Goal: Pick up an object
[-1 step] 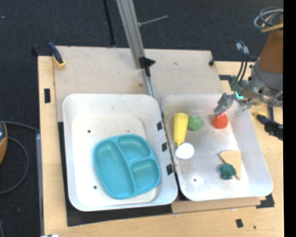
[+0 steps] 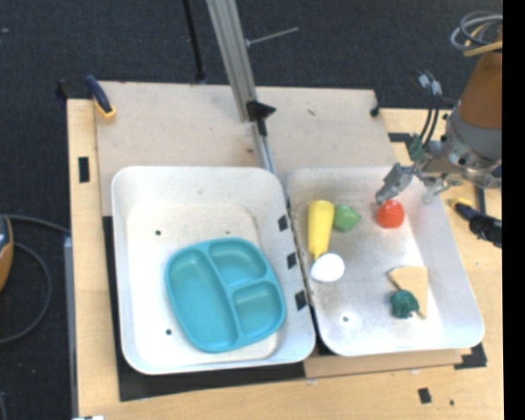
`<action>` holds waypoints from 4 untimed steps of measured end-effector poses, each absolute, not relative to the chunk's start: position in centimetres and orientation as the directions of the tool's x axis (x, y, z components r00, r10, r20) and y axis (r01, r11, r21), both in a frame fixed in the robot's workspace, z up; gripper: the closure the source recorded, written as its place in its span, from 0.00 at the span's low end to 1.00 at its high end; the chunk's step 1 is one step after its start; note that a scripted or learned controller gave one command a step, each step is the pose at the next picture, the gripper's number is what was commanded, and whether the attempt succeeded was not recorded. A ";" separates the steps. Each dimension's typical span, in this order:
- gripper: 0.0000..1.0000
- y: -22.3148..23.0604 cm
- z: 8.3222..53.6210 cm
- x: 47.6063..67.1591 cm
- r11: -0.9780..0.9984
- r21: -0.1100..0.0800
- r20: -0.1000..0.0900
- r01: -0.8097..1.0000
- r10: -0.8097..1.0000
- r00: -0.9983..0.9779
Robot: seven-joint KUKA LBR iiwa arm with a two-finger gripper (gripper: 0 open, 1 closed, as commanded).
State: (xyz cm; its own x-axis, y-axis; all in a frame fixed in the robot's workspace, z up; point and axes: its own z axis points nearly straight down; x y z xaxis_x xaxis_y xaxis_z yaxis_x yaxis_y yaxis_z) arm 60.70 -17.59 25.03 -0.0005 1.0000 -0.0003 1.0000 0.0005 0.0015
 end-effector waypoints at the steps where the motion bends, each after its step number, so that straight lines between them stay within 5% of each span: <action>1: 0.00 -17.8 19.9 61.7 0.001 -0.002 -0.002 1.000 1.000 -0.001; 3: 0.00 -18.0 9.9 61.6 -0.003 -0.002 -0.001 1.000 1.000 0.003; 4: 1.00 -18.2 11.3 61.8 -0.004 0.005 -0.003 1.000 1.000 0.004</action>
